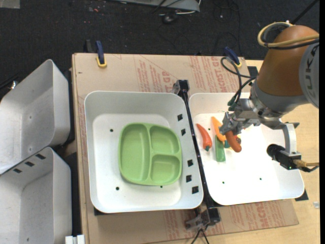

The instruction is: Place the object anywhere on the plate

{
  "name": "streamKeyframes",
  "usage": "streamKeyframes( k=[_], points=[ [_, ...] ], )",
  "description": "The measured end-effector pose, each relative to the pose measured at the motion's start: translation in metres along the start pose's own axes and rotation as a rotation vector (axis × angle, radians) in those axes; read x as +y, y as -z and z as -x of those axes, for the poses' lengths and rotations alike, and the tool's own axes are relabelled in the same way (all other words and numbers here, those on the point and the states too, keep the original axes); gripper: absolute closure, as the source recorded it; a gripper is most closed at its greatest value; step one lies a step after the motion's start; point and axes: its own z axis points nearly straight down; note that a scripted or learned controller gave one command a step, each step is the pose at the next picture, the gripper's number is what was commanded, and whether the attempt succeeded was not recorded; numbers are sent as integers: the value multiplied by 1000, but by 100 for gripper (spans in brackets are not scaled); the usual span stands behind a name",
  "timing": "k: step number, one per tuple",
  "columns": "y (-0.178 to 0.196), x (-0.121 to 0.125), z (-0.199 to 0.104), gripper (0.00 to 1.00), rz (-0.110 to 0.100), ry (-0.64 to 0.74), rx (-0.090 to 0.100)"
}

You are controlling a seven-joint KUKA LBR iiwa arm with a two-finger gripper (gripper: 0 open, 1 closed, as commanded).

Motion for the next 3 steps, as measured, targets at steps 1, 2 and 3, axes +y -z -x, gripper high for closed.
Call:
streamKeyframes(
  k=[1,2,3],
  points=[
    [-6,9,-58,100,2,1,-1],
    [-11,10,-103,100,1,-1,-1],
    [-8,0,-160,100,1,0,0]
  ],
)
